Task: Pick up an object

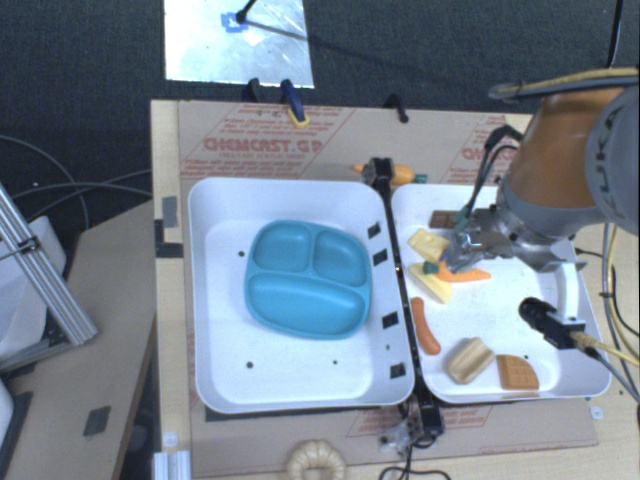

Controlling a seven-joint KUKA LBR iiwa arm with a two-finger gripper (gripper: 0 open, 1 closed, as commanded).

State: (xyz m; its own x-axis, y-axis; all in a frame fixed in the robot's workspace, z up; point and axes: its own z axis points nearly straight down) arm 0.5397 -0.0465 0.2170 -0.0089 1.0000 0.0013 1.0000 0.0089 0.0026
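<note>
In the right bin [590, 363], the gripper [458, 258] hangs over a carrot [466, 276] and cheese wedge [432, 286]. Whether its fingers grip anything cannot be told. A blue plate [305, 278] fills the left bin [215, 268].

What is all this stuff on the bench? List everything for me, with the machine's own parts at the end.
Shallow white plastic bins: two, side by side.
Divided blue plastic plate: one, left bin.
Pale yellow cheese-like wedges: two, right bin, upper left.
Orange carrot-shaped toy: one, by the gripper.
Reddish sausage-shaped toy: one, right bin.
Tan bread-roll toy: one, right bin front.
Brown waffle-like square: one, right bin front.
Small brown block: one, right bin back.
Grey and orange arm: one, from right.
Two-finger gripper: one, above the wedges.
</note>
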